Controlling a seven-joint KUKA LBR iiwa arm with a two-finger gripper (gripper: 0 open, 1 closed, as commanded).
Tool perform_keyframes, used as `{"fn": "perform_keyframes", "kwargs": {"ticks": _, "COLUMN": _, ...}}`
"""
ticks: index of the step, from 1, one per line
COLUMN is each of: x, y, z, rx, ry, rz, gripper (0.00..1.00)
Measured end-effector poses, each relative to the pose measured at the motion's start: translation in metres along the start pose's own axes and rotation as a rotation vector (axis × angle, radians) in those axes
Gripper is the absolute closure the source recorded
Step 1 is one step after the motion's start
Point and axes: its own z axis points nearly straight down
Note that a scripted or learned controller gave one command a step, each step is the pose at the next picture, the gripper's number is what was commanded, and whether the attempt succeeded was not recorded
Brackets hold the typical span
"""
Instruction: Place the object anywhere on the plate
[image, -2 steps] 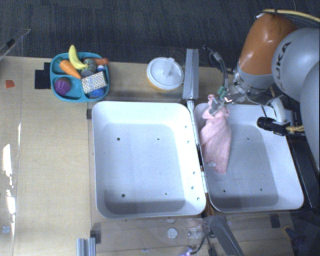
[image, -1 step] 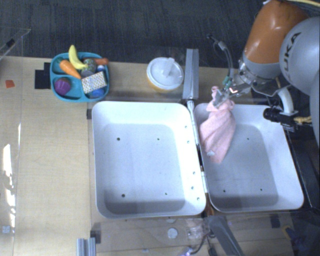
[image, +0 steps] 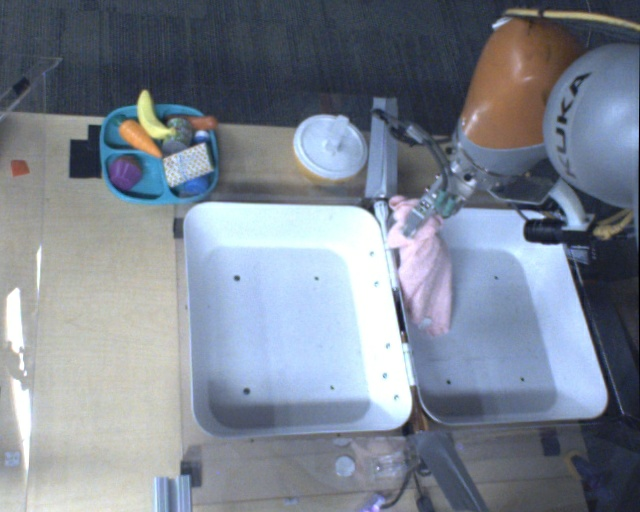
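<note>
A pink cloth (image: 425, 272) hangs in a long fold over the left side of the right bin (image: 520, 390), close to the wall between the two bins. Its top end is bunched between the fingers of my gripper (image: 438, 206), which is shut on it near the bin's back left corner. The blue sectioned plate (image: 110, 187) sits on the bench at the back left, beyond the left bin. It carries toy food: a banana (image: 151, 116), a carrot (image: 139, 138), a purple piece (image: 125, 172) and a speckled block (image: 190, 164).
The left bin (image: 285, 320) lies between the cloth and the plate. A round white lidded tub (image: 330, 148) stands behind it. A metal post (image: 379, 150) rises at the back between the bins. The arm's orange band and grey body (image: 560, 90) fill the upper right.
</note>
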Motion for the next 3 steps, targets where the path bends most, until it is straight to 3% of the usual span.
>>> {"fn": "perform_keyframes", "kwargs": {"ticks": 1, "x": 0.048, "y": 0.025, "z": -0.01, "rx": -0.002, "ry": -0.001, "rz": -0.404, "gripper": 1.0}}
{"fn": "perform_keyframes", "kwargs": {"ticks": 2, "x": 0.097, "y": 0.029, "z": -0.01, "rx": -0.003, "ry": -0.001, "rz": -0.761, "gripper": 1.0}}
{"fn": "perform_keyframes", "kwargs": {"ticks": 3, "x": 0.147, "y": 0.044, "z": 0.001, "rx": -0.002, "ry": 0.003, "rz": -0.762, "gripper": 1.0}}
